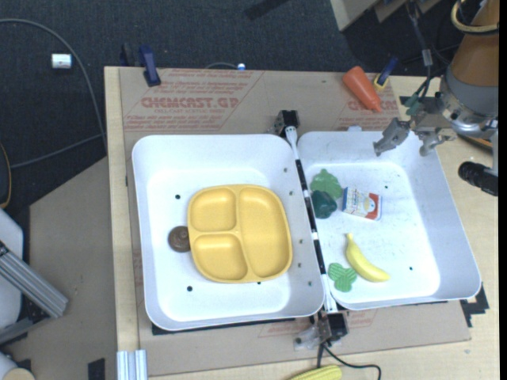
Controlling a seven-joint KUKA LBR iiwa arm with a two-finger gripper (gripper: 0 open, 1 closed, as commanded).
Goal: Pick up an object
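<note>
I see the gripper (412,137) up over the far right corner of the right bin (444,236). Its two fingers (390,141) are spread apart, and nothing sits between them. The grey arm (475,77) with its orange band comes in from the right.

In the right bin I see a few things. A yellow banana (364,261) lies near the front. A small green piece (341,276) is just beside its lower end. Farther back, close to the wall between the bins, a green leafy toy (325,184) touches a dark teal lump (323,204). Next to them lies a small white and red carton (361,203). All of these rest on the bin floor, well apart from the fingers.

In the left bin (158,212) a yellow tray (238,233) with three sections takes up the middle. A small brown round thing (179,239) peeks out at its left edge.

On the worktop (238,93), behind the right bin, lies an orange carrot toy (363,89).
</note>
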